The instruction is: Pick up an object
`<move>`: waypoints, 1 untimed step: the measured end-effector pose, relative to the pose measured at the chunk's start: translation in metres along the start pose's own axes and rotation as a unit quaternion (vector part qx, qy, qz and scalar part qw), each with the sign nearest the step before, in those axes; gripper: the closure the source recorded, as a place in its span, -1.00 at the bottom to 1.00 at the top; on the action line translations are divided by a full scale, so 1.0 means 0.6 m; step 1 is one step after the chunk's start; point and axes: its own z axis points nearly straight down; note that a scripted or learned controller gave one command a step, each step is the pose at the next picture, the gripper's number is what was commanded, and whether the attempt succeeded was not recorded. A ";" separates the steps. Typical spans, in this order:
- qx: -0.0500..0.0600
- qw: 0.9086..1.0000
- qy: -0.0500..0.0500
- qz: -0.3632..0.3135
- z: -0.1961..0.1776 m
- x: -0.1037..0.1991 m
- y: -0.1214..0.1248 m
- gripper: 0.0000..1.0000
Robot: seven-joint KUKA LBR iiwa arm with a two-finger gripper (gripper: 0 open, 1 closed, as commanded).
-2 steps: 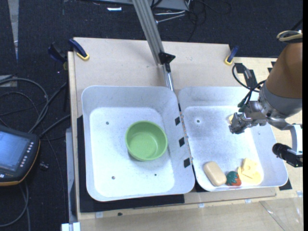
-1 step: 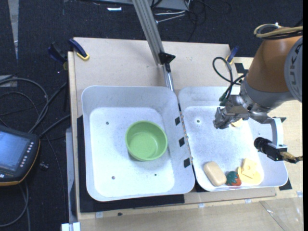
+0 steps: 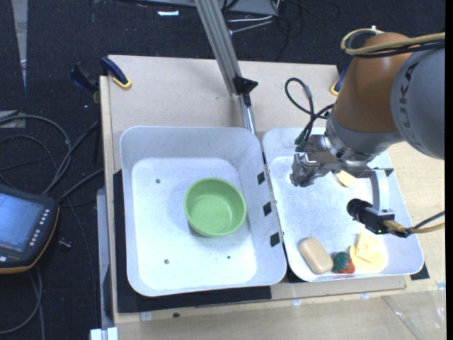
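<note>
- The gripper [image 3: 303, 170] hangs over the upper left part of the right bin [image 3: 311, 200], close to the divide between the two bins.
- I cannot tell its state from this slanted view, and I see nothing held beneath it.
- Candidates lie along that bin's near edge: a tan oval block [image 3: 316, 254], just beside it a small red and green toy [image 3: 342, 262], then a pale yellow piece [image 3: 369, 252] toward the near right corner.
- Another pale piece [image 3: 346, 180] peeks out just right of the gripper, partly hidden by the wrist.
- The left bin [image 3: 141, 190] holds a green bowl [image 3: 215, 207], upright near its middle, well apart from the gripper.
- My judgement: the tan block looks the easiest target, since it has some bare floor on its left side.
- To do it well, centre over one object, straddle its narrow width, and descend straight, keeping clear of the toy touching or nearly touching it.
- The black cabled fitting [image 3: 368, 215] on the arm hangs over the bin and could sweep objects.
</note>
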 end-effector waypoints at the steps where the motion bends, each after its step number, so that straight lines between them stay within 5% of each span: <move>1: 0.000 1.000 0.000 0.000 -0.011 0.082 0.013 1.00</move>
